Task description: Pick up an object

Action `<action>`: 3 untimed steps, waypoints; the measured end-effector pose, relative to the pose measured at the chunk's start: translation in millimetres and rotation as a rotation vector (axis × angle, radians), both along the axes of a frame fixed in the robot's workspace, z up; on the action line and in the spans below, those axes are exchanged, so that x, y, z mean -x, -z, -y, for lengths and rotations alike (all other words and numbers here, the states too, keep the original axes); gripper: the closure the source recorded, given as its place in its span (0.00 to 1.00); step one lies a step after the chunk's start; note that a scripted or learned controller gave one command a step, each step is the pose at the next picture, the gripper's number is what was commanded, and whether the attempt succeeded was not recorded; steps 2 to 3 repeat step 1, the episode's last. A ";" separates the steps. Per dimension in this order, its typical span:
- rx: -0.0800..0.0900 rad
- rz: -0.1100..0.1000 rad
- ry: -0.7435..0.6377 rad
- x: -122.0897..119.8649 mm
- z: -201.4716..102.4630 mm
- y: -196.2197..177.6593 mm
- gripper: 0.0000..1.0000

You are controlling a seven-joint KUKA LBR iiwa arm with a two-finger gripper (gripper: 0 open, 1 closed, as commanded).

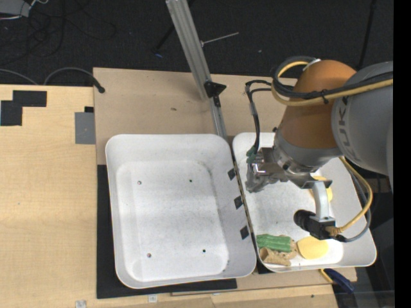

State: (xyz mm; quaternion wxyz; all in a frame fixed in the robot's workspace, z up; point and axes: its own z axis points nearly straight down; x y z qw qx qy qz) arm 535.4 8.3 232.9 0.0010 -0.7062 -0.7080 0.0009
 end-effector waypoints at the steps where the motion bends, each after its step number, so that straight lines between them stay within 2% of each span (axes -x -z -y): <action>1: -0.001 -0.001 -0.002 -13.5 -56.1 10.9 1.00; 3: -0.001 -0.001 -0.002 -13.5 -56.1 10.9 1.00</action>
